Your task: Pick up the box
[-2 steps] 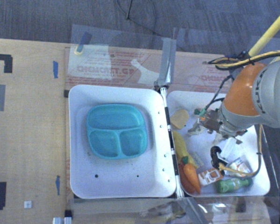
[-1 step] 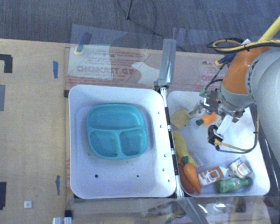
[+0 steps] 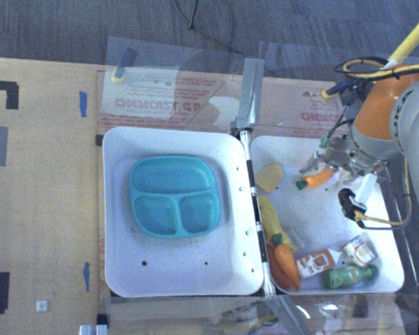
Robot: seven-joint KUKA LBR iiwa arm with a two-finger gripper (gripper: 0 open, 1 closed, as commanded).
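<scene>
Here, reading the frame from left to right:

Left bin: the shallow white left bin point(image 3: 120, 264) fills the middle left of the frame and holds a teal plastic divided tray point(image 3: 174, 195); nothing you need is in it.

Right bin: the shallow white right bin point(image 3: 319, 211) holds a round tan disc point(image 3: 268, 177) at its upper left, a yellow banana-shaped toy point(image 3: 268, 215) along its left wall and an orange carrot-shaped toy point(image 3: 285, 265) below that.

Box: your target, the small brown-and-white carton box point(image 3: 315, 262), lies flat at the lower middle of the right bin, just beside the carrot and touching a green plastic bottle point(image 3: 349, 276).

Gripper: the gripper point(image 3: 328, 169) sits at the upper right of that bin, well apart from the box; a small orange piece point(image 3: 316, 179) lies at it, and you cannot tell whether the claw is released or clenched on it.

Risk: I judge that neighbours crowding the box could be caught instead, or the flat box could slip out.
</scene>
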